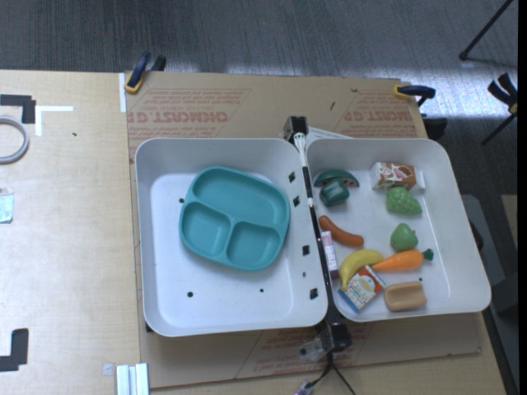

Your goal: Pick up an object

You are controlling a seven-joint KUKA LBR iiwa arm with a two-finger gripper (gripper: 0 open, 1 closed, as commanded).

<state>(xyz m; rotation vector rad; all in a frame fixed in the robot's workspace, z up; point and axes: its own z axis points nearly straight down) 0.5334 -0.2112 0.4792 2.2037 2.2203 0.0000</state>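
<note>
Though seemingly not yet begun, counted every toy down in right bin (458, 189), carrot (399, 261), banana (361, 262), sausage (342, 231), bread (404, 295), plus plate (235, 218) in left bin (165, 303), could not tell gripper state, judged whole pick undone.

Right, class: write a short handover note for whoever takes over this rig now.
Left bin: a teal divided plate.
Right bin: toy food, namely a sausage, banana, carrot, bread piece, two green vegetables, a dark green item and two small packets.
Done: nothing lifted; every item lies in a bin.
Left: pick up one object.
</note>
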